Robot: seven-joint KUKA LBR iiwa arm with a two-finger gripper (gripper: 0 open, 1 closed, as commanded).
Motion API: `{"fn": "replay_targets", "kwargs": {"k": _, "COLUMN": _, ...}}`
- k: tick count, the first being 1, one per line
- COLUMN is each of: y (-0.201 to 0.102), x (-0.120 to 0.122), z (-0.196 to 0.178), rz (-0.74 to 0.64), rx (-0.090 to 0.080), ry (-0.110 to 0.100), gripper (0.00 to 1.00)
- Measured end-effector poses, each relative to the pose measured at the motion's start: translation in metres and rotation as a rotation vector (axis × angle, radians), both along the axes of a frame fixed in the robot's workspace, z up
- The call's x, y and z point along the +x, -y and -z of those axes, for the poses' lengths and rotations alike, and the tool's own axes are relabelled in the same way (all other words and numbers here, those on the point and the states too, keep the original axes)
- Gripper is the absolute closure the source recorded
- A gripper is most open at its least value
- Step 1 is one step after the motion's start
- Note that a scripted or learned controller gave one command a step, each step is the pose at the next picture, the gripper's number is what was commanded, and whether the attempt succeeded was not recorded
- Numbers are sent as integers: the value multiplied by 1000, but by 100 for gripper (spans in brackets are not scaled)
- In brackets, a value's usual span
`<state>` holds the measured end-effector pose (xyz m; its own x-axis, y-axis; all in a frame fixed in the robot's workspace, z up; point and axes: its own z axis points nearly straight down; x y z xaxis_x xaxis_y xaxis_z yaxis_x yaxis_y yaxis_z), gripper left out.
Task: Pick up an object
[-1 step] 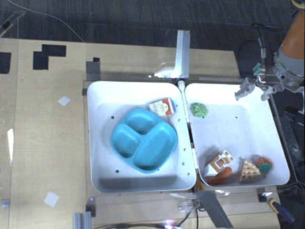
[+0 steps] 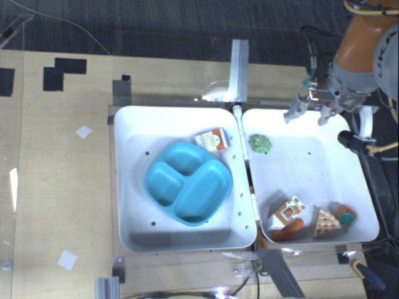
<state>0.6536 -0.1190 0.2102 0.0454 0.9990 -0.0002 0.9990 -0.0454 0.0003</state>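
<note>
Tool (image 2: 310,113): fingers spread, nothing between them, hanging over the right bin's (image 2: 312,164) far edge.
Green ball (image 2: 260,143): nearest to the tool, below-left of it.
Toy food pile (image 2: 312,220): well apart, at the near wall.
Blue tray (image 2: 188,182): far left, left bin (image 2: 134,185).

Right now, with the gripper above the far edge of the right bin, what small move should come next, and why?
Probably a short move toward the green ball, then down. The gripper hangs open above the far edge of the right bin with nothing between its fingers, and the ball lies alone near the divider, apart from the cluster of toys at the near edge.
</note>
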Motion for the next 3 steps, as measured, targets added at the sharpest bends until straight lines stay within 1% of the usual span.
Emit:
{"fn": "replay_targets", "kwargs": {"k": 1, "y": -26, "x": -75, "z": 55, "rz": 74, "rx": 1, "ry": -3, "gripper": 0}}
{"fn": "replay_targets", "kwargs": {"k": 2, "y": -10, "x": -134, "z": 55, "rz": -29, "rx": 1, "ry": -1, "gripper": 0}}
{"fn": "replay_targets", "kwargs": {"k": 3, "y": -28, "x": -162, "z": 121, "rz": -181, "rx": -3, "ry": 13, "gripper": 0}}
